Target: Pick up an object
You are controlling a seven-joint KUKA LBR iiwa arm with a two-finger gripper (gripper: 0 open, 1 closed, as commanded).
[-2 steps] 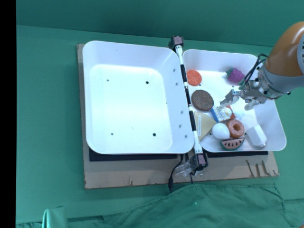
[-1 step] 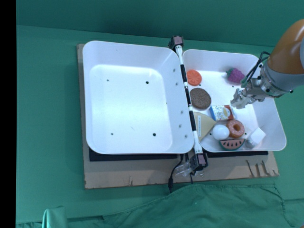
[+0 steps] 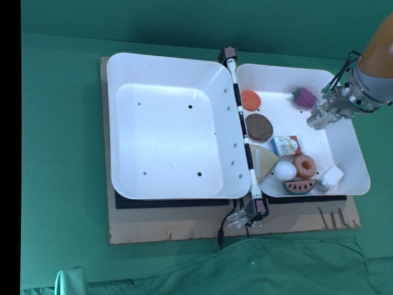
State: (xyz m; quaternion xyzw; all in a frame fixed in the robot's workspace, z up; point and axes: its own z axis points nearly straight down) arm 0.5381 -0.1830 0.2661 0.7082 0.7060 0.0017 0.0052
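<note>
Green cloth [image 3: 61, 134] covers your whole bench, and two white bins sit on it side by side. Your gripper [image 3: 320, 117] hangs over the right bin [image 3: 344, 146], near its far right side. It comes down from the grey arm with the orange band [image 3: 381, 45]. You cannot tell from up here whether the gripper is spread or pressed together. You can see nothing caught in it.

Just beside the gripper, on its left and a bit farther back, lies a purple berry toy [image 3: 304, 97]. It does not touch the gripper. Farther left of the gripper, by the bar between the bins, lies an orange round slice [image 3: 250, 99]. A brown round patty [image 3: 259, 127] lies just in front of that.

In front of the gripper and a little left sits a small blue and white carton [image 3: 285, 145]. Closer to you than the carton lies a pink donut [image 3: 304, 166]. A white ball [image 3: 285, 171] touches the donut on its left. A watermelon slice [image 3: 299, 185] leans at the front wall. A white block [image 3: 331, 177] sits in the front right corner, almost straight in front of the gripper. A tan wedge [image 3: 264, 160] lies left of the ball.

Far to the gripper's left is the left bin [image 3: 166, 134].
</note>
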